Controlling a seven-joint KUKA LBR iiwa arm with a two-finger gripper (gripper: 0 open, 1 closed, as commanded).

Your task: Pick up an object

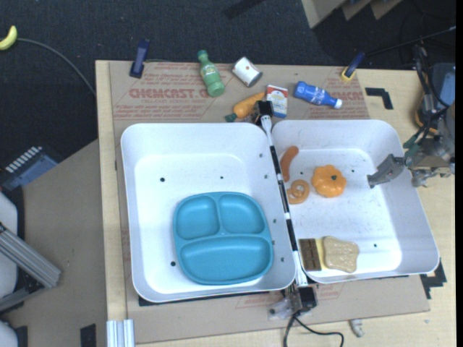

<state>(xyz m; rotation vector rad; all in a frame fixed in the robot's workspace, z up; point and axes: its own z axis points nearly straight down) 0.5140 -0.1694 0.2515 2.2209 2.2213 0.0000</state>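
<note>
Nearest you, at the right bin's (405, 255) front edge, lies a slice of toast (340, 254), with a small brown block (310, 254) touching its left side in the front-left corner. Left of them, the blue divided plate (223, 236) sits in the left bin (145, 215), toward its front edge. Further back in the right bin you have an orange pumpkin-like toy (329, 181), a small ring-shaped piece (298, 191) just beside it on the left, and a sausage (288, 162) against the left wall, its long axis running front to back, slightly tilted. The arm comes in low over the right bin's right edge, and the gripper (383, 172) points left toward the pumpkin, well apart from it. You cannot tell how the jaws stand; nothing shows between them. Along the tabletop's (173, 89) far edge lie a green bottle (211, 74) and a blue bottle (317, 95).
</note>
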